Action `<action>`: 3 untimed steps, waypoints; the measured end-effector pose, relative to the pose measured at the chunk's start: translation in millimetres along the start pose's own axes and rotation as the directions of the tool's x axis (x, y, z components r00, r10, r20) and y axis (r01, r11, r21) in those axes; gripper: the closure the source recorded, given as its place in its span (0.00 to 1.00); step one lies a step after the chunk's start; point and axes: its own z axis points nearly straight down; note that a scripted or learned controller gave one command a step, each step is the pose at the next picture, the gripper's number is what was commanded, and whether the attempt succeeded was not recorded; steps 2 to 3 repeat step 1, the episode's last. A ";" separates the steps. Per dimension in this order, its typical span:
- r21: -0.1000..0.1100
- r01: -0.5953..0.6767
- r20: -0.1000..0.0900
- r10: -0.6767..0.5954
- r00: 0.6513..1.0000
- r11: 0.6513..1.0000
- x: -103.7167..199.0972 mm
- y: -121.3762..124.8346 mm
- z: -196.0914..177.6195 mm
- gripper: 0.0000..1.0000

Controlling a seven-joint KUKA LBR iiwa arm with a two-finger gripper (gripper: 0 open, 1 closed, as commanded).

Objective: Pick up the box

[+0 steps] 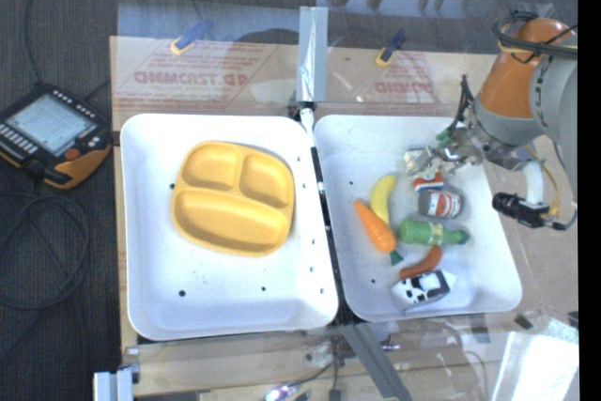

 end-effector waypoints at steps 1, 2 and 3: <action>0.003 -0.059 0.004 0.059 0.998 0.998 31.7 -21.3 -157.8 1.00; 0.003 -0.059 0.004 0.059 0.998 0.998 31.7 -21.3 -157.8 1.00; 0.003 -0.059 0.004 0.059 0.998 0.998 31.7 -21.3 -157.8 1.00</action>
